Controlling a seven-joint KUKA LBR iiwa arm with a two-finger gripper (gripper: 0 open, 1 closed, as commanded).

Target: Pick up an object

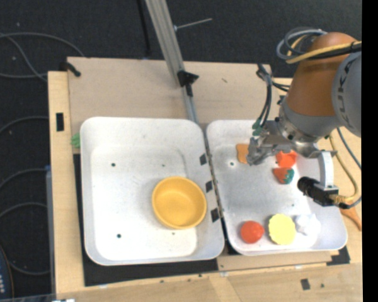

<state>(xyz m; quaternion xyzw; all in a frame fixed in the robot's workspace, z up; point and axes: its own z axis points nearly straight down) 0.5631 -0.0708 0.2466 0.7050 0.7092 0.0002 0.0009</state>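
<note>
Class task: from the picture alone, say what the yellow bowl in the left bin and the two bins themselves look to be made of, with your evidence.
The round yellow bowl looks like moulded plastic: uniform colour, smooth matte surface. The two shallow white bins look like thin formed plastic, judging by rounded corners and soft-edged rims, though painted metal cannot be ruled out.

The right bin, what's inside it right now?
The right bin holds a red ball, a yellow disc, a white lump, an orange-and-green piece and an orange piece. The arm and tool cover part of its far side.
</note>
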